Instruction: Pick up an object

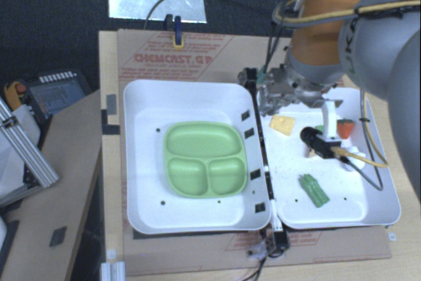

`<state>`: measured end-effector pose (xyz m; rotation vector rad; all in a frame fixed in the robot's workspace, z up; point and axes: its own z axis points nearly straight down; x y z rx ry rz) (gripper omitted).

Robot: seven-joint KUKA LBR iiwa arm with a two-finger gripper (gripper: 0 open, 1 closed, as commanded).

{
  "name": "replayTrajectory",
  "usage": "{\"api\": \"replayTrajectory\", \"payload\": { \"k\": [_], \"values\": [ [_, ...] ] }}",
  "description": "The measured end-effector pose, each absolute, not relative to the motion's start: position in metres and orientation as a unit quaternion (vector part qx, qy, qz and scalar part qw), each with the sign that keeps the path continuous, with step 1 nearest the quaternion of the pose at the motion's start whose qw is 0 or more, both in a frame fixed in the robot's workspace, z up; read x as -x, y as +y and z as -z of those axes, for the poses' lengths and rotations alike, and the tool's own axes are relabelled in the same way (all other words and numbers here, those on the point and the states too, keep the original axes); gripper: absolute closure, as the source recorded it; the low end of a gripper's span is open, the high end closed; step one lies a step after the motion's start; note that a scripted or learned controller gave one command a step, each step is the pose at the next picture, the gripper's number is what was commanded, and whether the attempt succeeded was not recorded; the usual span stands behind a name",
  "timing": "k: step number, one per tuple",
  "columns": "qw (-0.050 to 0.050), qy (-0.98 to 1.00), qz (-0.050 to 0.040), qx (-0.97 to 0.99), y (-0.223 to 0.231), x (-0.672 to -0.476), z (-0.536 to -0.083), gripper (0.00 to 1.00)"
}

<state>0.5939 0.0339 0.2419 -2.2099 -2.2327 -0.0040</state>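
A grey robot arm reaches over the right bin (375, 207), its gripper (276, 101) low at the bin's 11 o'clock corner; whether it is released or clenched cannot be told. A yellow cheese wedge (283, 124) lies just beside the gripper, toward 5 o'clock. Farther that way, a green pickle (314, 189) lies with its long axis running 11 to 5. The left bin (141, 161) holds a green divided plate (203, 158). Both bins sit on a cardboard-covered desk (197, 56).

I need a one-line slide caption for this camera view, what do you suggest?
KUKA arm's gripper above the right bin near a yellow piece; green divided tray in the left bin.
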Motion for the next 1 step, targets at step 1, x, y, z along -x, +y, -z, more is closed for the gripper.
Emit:
{"api": "replayTrajectory", "payload": {
  "k": [1],
  "values": [
    [0.001, -0.71, 0.0008, 0.704, 0.083, -0.5827, -0.2303, 1.0]
  ]
}}
